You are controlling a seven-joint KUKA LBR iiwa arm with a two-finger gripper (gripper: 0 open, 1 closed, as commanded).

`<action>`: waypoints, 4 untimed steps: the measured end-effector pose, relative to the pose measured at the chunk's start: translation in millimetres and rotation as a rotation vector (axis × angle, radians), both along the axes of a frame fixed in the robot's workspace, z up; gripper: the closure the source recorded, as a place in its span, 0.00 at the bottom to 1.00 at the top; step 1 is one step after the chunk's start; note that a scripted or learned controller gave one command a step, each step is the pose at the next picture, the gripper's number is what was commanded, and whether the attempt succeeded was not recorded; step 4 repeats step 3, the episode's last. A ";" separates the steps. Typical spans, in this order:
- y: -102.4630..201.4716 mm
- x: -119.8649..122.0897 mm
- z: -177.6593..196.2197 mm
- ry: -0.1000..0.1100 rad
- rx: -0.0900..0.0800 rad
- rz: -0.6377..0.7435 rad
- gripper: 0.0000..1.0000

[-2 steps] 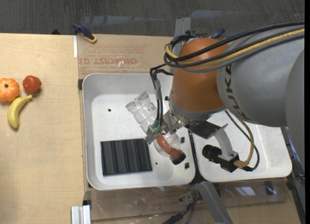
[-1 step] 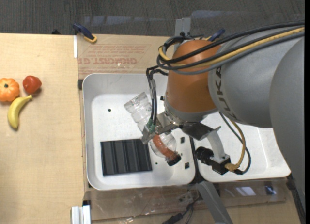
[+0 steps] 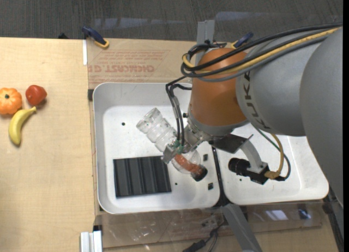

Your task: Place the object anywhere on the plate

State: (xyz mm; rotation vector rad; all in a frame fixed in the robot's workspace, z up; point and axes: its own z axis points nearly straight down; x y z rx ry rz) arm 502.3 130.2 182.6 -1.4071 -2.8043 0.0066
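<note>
Gripper low in left bin, near its right wall; finger state unclear, can't tell. Clear plastic bottle lies tilted just up-left of it; a reddish object sits at the gripper, touching or not unclear. Black ridged plate below-left, open bin floor between. Toy fruit well apart on surface.

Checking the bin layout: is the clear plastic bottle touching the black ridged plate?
Apart. The camera view shows bare white bin floor between the bottle and the plate.
</note>
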 end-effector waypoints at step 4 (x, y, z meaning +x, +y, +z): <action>-24.8 31.3 -65.0 -0.001 0.001 0.023 0.00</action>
